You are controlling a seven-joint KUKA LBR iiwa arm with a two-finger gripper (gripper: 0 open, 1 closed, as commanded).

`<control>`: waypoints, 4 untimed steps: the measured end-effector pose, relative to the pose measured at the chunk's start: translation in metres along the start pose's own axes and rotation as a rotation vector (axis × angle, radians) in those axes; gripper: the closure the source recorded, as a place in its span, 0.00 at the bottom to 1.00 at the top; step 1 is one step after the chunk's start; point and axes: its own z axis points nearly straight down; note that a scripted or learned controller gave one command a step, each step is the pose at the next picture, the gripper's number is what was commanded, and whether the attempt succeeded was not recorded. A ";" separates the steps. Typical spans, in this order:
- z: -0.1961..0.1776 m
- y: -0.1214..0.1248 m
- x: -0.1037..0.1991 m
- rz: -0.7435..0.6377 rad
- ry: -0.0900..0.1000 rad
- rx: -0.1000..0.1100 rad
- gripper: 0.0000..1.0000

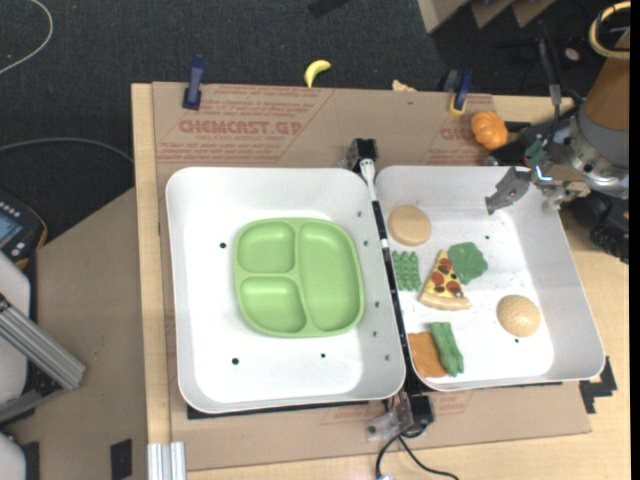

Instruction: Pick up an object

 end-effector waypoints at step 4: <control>0.033 -0.057 -0.016 0.007 -0.007 -0.007 1.00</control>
